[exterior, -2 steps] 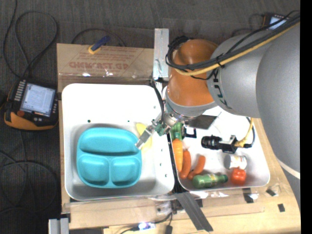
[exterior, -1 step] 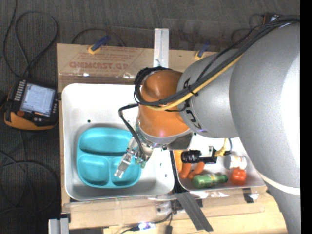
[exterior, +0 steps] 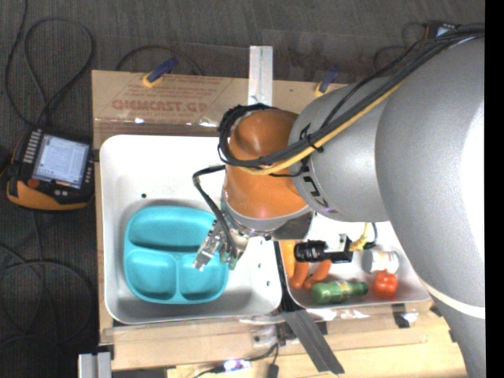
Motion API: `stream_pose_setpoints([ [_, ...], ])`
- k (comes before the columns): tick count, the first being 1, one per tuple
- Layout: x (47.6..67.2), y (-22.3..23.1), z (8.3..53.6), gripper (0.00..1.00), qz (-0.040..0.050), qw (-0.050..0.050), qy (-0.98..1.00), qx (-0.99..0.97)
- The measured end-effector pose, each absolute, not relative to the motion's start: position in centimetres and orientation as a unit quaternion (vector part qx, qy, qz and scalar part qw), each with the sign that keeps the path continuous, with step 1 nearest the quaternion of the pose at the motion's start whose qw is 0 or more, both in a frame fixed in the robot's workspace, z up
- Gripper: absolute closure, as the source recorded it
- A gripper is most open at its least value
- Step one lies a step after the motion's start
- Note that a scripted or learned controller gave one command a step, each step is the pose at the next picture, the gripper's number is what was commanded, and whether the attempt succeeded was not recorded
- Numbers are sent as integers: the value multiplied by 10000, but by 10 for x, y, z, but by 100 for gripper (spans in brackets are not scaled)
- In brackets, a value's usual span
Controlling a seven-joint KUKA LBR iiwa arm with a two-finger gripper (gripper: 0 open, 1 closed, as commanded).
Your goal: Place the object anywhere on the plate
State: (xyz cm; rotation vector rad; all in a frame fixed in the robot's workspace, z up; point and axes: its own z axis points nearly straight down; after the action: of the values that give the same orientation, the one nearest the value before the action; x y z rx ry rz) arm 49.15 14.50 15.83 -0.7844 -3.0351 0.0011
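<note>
1. While the grey arm with the orange band (exterior: 264,164) hangs over frame centre, its two-finger gripper (exterior: 214,252) sits low over the right edge of the turquoise three-compartment plastic plate (exterior: 169,250), which lies in the left white bin (exterior: 118,179), lower left of frame.
2. Claw state: cannot tell. The tip is small and blurred, and I see nothing clearly between it.
3. Candidate objects all lie in the right white bin (exterior: 358,298), lower centre-right: an orange carrot-shaped toy (exterior: 303,268), a green cucumber-like piece (exterior: 339,291), a small red piece (exterior: 384,283) and a white bottle-like item (exterior: 376,257) (the arm hides the upper part of that bin). Which one is the task's object I cannot tell.
4. Handling, my judgement: they look like hollow plastic play food, so light, stiff, smooth and a bit slippery, not fragile.
5. Grip advice: take the long ones across the middle, jaws square to the long axis, so they don't pivot or squirt out. The rounder red piece needs a centred pinch.
6. Plate is shallow with raised dividers; a rounded piece could roll, so release low inside a compartment.
</note>
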Motion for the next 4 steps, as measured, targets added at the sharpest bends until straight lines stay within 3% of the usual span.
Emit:
stream_pose_setpoints([
  [1, 485, 184, 222, 100, 2, -2, -9947, -1029],
  [2, 483, 228, 181, 100, 6, 6, -9984, -560],
  [3, 550, 223, 178, 100, 7, -9, -9999, -104],
  [4, 539, 234, 222, 100, -3, -6, -9977, -680],
])
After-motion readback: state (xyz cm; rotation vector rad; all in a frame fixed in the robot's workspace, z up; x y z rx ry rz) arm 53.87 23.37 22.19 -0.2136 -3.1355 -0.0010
